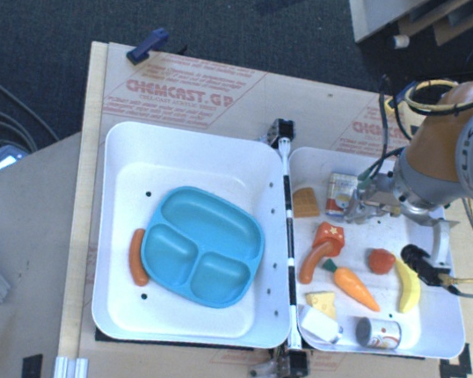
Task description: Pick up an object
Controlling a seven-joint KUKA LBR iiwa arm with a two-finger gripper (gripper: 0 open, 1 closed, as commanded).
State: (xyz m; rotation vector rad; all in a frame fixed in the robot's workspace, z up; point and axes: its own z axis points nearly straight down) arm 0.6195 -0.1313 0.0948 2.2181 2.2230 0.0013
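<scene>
In the upper part of the right bin (445, 306), gripper (360, 205) lowered beside a small carton (340, 191), finger opening indiscernible, grasp unconfirmed.

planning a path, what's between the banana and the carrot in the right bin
In the camera view, bare white bin floor lies between the banana and the carrot; the red tomato sits just above that gap.

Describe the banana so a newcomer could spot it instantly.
Look in the right-hand white bin, along its right side below the gripper. The banana lies lengthwise there, beside a small red tomato. It is the bin's curved yellow piece; the nearby carrot is orange and pointed.
</scene>
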